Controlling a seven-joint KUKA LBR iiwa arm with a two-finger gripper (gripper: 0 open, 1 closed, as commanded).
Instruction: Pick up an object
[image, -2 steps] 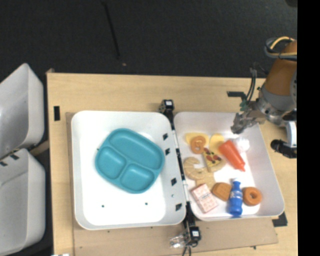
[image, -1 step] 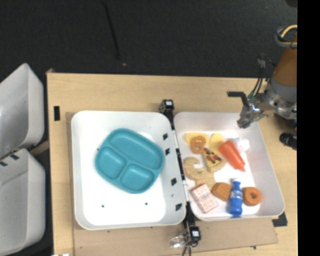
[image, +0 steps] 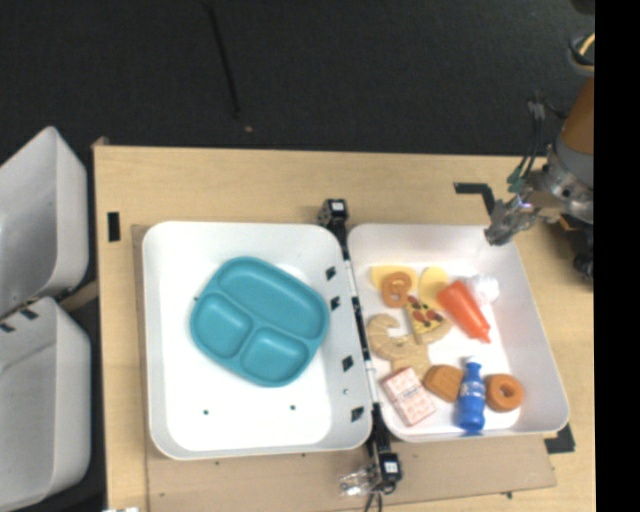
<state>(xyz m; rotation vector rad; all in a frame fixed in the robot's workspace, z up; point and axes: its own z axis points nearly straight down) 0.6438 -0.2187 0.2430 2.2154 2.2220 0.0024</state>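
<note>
Pale wooden bench (image: 230, 180), glossy white bins, smooth teal compartment tray (image: 260, 320), pincer (image: 497, 215) spread wide, holding nothing

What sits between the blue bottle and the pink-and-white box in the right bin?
In the camera view, a brown round cookie-like piece lies between the blue plastic bottle and the pink-and-white box, close against the bottle's side.

Arm (image: 572, 150): the right edge cut it off, so we saw just the wrist.
Gripper (image: 497, 215): too small and dark for us to make out clearly.
Pink carton (image: 410, 394): we couldn't read its print.
Grey seats (image: 35, 300): cropped at the left edge.
</note>
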